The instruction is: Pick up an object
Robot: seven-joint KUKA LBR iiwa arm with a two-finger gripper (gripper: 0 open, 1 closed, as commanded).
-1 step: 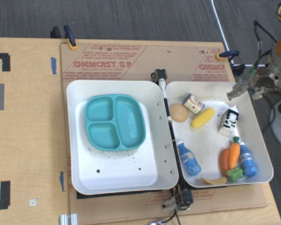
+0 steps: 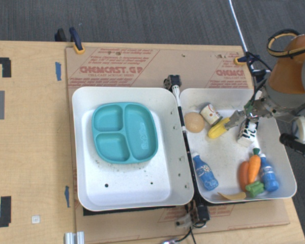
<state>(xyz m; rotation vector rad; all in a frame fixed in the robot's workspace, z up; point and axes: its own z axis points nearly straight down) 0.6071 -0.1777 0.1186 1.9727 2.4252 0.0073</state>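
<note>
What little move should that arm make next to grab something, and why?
Probably a short descent with a slight shift toward the yellow toy. The end effector hovers in the right bin just above it and beside a black-and-white object, with nothing visibly between its fingers, so that toy looks like the nearest target.

High slanted view over both bins (image 2: 81, 136).
</note>
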